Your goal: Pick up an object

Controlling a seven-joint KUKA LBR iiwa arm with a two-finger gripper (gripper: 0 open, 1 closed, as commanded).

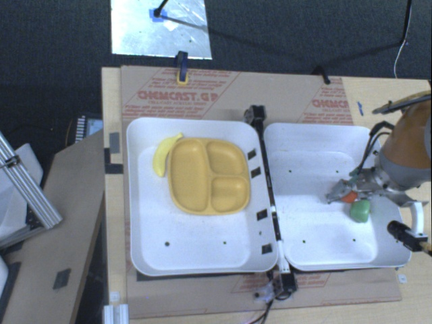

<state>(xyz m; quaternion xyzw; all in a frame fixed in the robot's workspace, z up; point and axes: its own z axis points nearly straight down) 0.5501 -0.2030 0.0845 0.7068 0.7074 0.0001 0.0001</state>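
On the worktop (223,86), the left bin (145,248) carries a yellow divided plate (206,175) with a banana (162,155) tucked at its upper-left edge. In the right bin (304,248), the tool (345,194) sits low beside a small green object (360,210) and an orange-red bit (349,197); whether it is apart or together cannot be told.

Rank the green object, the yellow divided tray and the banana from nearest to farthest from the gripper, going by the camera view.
1. Green object: right bin, right beside the gripper.
2. Yellow divided tray: middle of the left bin, across the divider.
3. Banana: left bin, tucked at the tray's far left edge, slightly farther still.
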